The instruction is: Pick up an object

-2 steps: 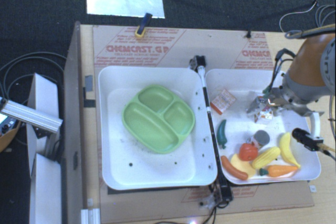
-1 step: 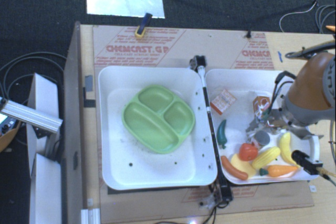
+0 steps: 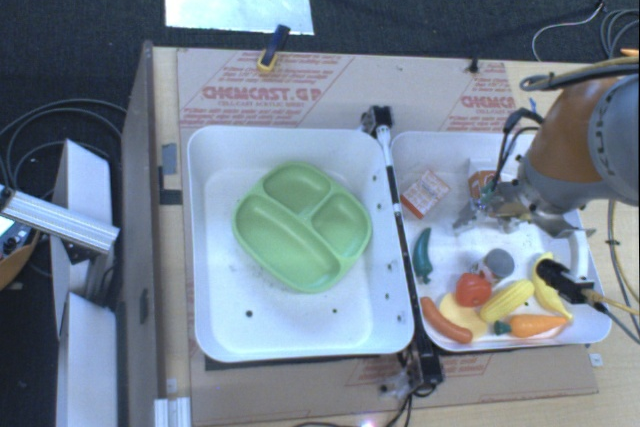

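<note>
Hovering over right bin (image 3: 600, 323) — gripper (image 3: 487, 213), finger state unclear — grey obj (image 3: 498, 263) just below.

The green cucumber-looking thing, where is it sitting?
The green cucumber lies in the right bin, near its left wall, below the small packet and above the sausage.

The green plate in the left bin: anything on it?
Empty: all three compartments of the green plate show bare green.
</note>
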